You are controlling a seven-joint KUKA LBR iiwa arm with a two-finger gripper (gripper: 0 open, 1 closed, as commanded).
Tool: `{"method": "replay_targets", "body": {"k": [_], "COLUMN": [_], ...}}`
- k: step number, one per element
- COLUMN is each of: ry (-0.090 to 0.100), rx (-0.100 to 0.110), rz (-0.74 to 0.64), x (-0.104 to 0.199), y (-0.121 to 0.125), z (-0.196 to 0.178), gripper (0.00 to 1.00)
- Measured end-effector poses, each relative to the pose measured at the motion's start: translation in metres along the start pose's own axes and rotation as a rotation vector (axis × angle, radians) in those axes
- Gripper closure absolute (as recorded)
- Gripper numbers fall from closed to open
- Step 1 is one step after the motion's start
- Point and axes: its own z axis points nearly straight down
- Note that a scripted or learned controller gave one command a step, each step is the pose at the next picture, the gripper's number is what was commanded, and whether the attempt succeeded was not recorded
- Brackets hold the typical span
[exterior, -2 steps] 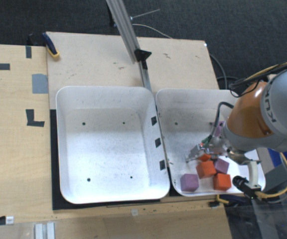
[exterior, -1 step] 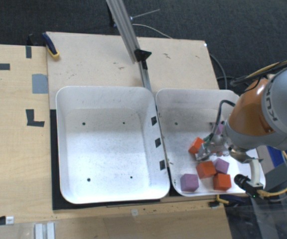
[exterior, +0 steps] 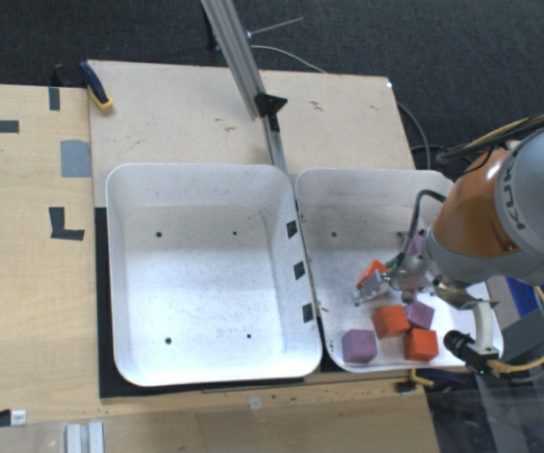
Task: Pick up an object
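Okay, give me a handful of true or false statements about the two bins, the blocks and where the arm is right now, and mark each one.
1. The blocks lie in the right bin. True.
2. The arm reaches over the left bin. False: it is over the right bin.
3. A purple block lies near the right bin's front edge. True.
4. Every block is orange. False: there are orange blocks and purple ones.
5. The gripper is beside the blocks. True.

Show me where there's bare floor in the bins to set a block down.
The left bin has open floor from wall to wall. In the right bin, the far half is bare, up to the divider. Its near right corner is crowded: purple block, orange blocks, and the gripper.
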Motion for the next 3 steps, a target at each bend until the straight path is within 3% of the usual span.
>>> {"method": "replay_targets", "body": {"k": [1, 2, 3], "ry": [-0.002, -0.002, 0.000], "rx": [-0.008, -0.002, -0.012], "rz": [-0.005, -0.002, -0.009], "x": [0.046, 0.044, 0.136], "y": [0.053, 0.050, 0.094], "z": [0.008, -0.001, -0.096], "gripper": [0.00, 1.00, 1.00]}}
